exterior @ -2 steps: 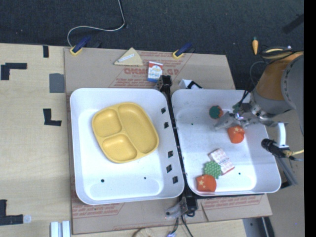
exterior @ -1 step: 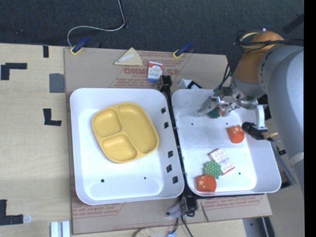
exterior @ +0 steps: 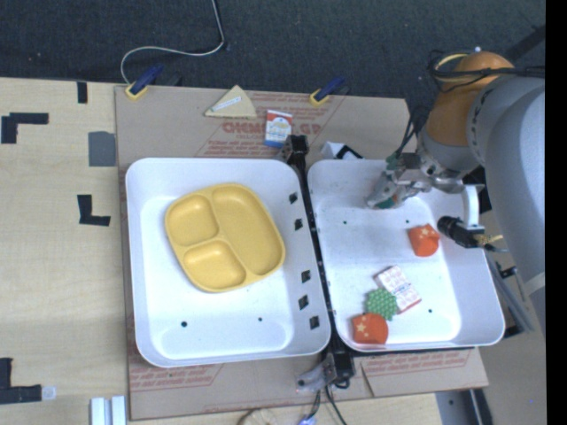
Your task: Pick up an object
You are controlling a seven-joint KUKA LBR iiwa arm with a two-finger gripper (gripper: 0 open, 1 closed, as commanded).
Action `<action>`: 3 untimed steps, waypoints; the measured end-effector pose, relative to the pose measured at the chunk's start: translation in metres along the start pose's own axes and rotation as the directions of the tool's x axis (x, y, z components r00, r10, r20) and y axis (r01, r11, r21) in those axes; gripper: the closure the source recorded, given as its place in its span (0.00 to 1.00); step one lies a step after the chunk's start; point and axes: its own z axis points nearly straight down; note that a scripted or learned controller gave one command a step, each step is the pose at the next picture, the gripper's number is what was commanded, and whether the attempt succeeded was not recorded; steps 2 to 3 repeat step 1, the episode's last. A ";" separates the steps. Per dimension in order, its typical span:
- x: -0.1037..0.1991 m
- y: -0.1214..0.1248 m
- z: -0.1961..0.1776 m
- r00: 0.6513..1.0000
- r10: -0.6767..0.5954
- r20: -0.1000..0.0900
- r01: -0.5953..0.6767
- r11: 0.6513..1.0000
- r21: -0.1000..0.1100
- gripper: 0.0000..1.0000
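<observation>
**Arm low over the right bin's far corner**

The arm (exterior: 496, 131) reaches in from the right, its gripper (exterior: 387, 197) down in the right bin (exterior: 354, 237); the grip cannot be made out. An orange piece (exterior: 424, 241) lies near; a checked packet (exterior: 397, 288), green piece (exterior: 382, 303) and red piece (exterior: 369, 328) cluster toward the front. A yellow divided plate (exterior: 223, 235) sits in the left bin (exterior: 151, 326).

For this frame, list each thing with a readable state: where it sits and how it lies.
Yellow divided plate: flat in the left bin.
Orange object: loose in the right bin.
Red object: beside the green piece.
Patterned packet: lying flat.
Gripper: low over the right bin's far end.
</observation>
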 end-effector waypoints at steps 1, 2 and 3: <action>0.076 -0.013 -0.048 1.000 0.001 -0.006 -0.001 1.000 0.003 1.00; 0.076 -0.013 -0.048 1.000 0.001 -0.006 -0.001 1.000 0.003 1.00; 0.076 -0.013 -0.048 1.000 0.001 -0.006 -0.001 1.000 0.003 1.00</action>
